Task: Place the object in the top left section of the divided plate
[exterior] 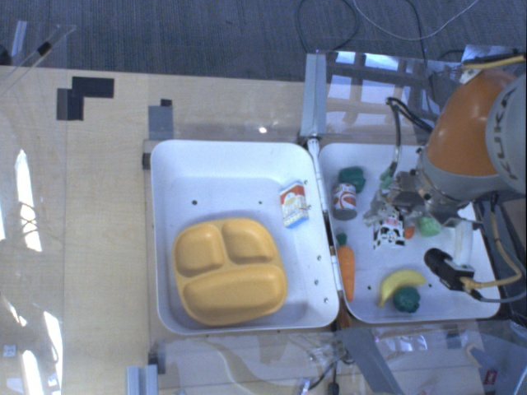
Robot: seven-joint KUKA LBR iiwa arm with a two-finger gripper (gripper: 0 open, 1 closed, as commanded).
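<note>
Hard to say which object it's after, but the black-and-white cow toy (387, 234) sits right under the gripper (394, 212) in the right bin (478, 303). Can't tell what the pincer's doing. The yellow divided plate (228, 270) waits in the left bin (177, 188), its top left section bare.

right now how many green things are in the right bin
3: one dark green piece at the bin's far left, a light green one beside the gripper, one dark green by the banana. The arm may hide more.
</note>
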